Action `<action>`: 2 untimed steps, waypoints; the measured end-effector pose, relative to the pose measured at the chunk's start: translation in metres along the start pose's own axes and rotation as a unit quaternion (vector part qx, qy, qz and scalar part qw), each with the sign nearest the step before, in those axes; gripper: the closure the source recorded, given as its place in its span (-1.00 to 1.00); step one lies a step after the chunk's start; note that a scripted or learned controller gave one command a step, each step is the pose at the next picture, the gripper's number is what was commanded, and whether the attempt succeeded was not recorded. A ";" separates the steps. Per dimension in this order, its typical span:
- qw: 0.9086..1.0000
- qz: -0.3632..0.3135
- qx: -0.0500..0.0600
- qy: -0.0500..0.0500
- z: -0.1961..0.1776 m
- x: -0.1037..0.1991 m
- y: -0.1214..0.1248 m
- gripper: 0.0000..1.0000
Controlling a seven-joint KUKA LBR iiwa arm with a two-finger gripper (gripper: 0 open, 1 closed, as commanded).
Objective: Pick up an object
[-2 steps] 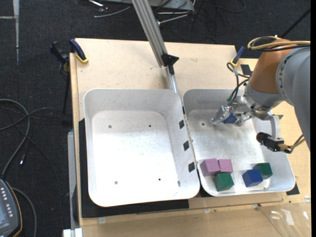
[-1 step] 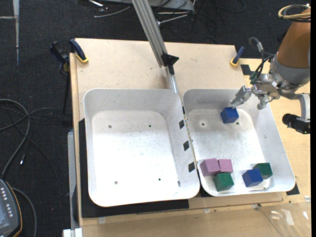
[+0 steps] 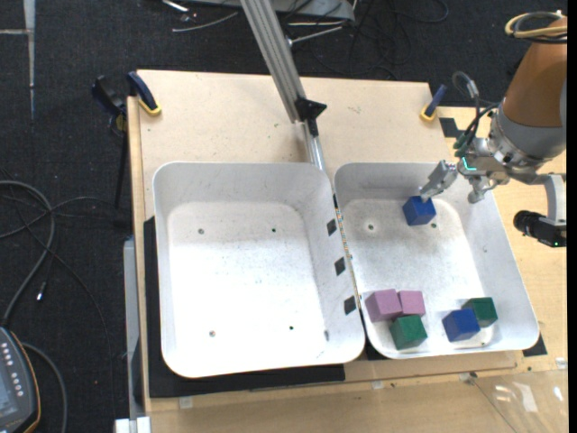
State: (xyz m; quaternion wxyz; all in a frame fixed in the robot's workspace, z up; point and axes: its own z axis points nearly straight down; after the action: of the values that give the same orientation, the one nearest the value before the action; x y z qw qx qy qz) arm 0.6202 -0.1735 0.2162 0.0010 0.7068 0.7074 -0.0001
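Two clamps (image 3: 135, 93) at the wooden bench's (image 3: 234, 115) far corners, black cables (image 3: 36, 233) on dark floor.

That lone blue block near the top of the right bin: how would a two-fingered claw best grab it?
I'd come straight down from above and close on two opposite side faces of the blue block. It is a small cube lying flat on the floor of the right bin, apart from the other blocks, so its sides look free. The gripper hangs just beside it.
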 end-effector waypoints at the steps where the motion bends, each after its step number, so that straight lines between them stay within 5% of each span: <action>1: 1.000 -0.001 0.004 0.002 0.124 0.035 0.008 -1.00; 2: 1.000 0.003 -0.002 -0.002 0.120 -0.041 0.042 -1.00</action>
State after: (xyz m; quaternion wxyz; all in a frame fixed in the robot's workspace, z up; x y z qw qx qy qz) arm 0.6624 -0.2151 0.0961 0.0034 0.7088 0.7054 -0.0001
